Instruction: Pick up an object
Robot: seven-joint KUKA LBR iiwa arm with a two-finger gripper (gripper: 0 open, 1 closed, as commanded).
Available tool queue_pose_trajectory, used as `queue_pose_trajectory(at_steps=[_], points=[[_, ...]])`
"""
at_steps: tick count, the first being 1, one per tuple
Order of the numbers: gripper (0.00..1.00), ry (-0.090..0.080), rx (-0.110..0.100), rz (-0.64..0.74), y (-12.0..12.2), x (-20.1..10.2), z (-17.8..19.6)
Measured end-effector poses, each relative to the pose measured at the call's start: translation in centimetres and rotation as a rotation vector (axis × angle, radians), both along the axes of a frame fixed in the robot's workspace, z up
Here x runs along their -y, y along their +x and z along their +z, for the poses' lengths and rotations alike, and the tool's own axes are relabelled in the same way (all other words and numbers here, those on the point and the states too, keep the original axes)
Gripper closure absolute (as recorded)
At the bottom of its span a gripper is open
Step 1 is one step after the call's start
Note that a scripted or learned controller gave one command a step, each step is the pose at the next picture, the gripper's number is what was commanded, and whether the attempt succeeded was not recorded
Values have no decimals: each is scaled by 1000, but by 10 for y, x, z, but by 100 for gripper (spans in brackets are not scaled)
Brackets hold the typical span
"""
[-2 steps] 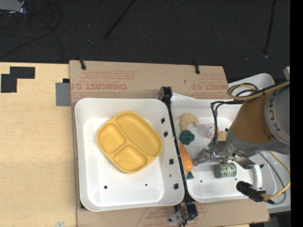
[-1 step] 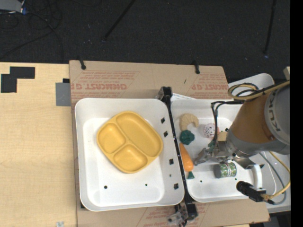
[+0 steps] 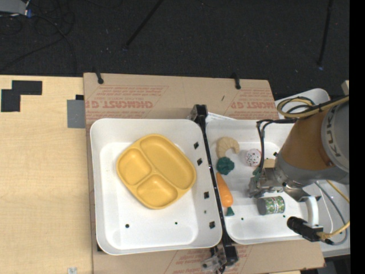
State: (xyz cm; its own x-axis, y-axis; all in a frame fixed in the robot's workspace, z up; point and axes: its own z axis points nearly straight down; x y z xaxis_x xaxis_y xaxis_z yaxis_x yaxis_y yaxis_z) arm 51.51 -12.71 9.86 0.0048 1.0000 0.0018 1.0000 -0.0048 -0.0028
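Observation:
The right bin point(image 3: 245, 233) holds several small things. A beige croissant-shaped piece point(image 3: 227, 146) lies at its back left, with a dark teal lump point(image 3: 226, 165) just in front of it. An orange carrot point(image 3: 224, 190) lies along the left wall, and a small teal bit point(image 3: 229, 211) sits at its front end. A white ball with dots point(image 3: 252, 157) rests near the middle. A green-labelled can point(image 3: 272, 204) lies on its side. My gripper point(image 3: 258, 187) hangs low in this bin, just behind and left of the can and right of the carrot.
The left bin point(image 3: 108, 153) bears a yellow divided plate point(image 3: 155, 170). A black divider point(image 3: 208, 176) separates the two bins. The grey and orange arm point(image 3: 311, 147) covers the right bin's right side. Cardboard lies under both bins.

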Motion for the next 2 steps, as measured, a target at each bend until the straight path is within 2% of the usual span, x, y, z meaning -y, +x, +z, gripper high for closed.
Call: queue_pose_trajectory(at_steps=[2], points=[[100,-3,7,6,4,1,125]])
